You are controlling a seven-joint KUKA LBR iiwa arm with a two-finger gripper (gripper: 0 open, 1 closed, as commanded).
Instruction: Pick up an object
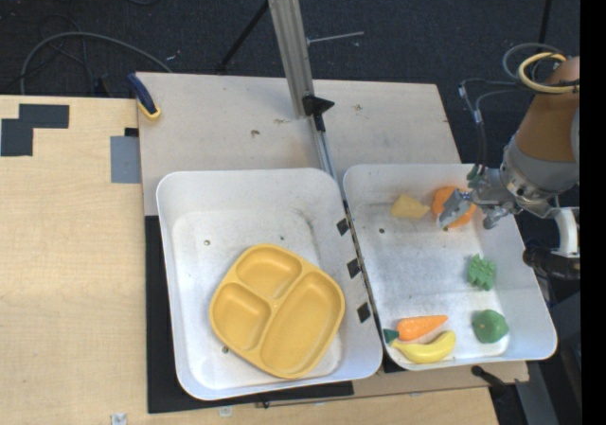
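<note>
End effector (466,206) low over orange piece (443,200) beside yellow wedge (410,207), finger state unclear; likely to slip if off-centre.

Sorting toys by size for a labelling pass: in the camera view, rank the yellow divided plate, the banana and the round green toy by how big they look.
1. yellow divided plate, by far the largest
2. banana
3. round green toy

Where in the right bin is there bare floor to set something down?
Right bin: bare middle floor, bordered by the yellow wedge above, the carrot and banana below. Crowded: near the gripper and orange piece; the front corner.
</note>
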